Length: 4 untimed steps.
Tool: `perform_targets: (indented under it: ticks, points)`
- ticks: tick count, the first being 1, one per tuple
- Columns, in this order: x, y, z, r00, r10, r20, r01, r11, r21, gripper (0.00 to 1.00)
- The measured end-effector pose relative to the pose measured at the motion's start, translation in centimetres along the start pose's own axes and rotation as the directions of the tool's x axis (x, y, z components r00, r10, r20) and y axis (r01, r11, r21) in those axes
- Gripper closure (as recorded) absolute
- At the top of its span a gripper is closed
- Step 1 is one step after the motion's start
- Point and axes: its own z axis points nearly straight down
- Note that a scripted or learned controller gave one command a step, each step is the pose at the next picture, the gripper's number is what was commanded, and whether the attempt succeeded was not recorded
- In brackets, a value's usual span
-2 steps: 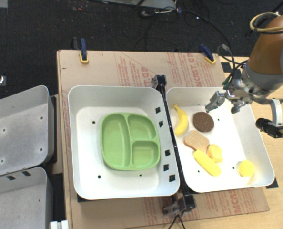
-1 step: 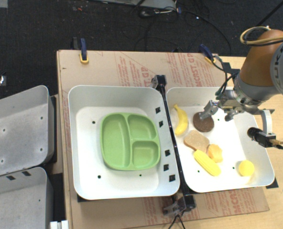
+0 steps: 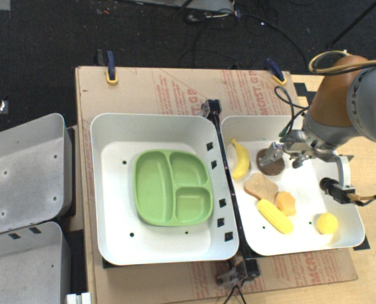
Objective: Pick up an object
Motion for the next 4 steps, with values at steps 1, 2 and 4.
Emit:
perform_targets:
  ticks: [1,2,4]
  points:
    - [0.0,0.1,-1.3,1.0,-0.001,0.001,0.001,1.0,-0.005,1.0]
    - [0.0,-0.2,-5.7,1.0,-0.001,0.001,0.001,1.0,-0.008,1.0]
    - [0.8,0.3,-13.4,1.0,-0.004,0.001,0.004,1.0,-0.007,1.0]
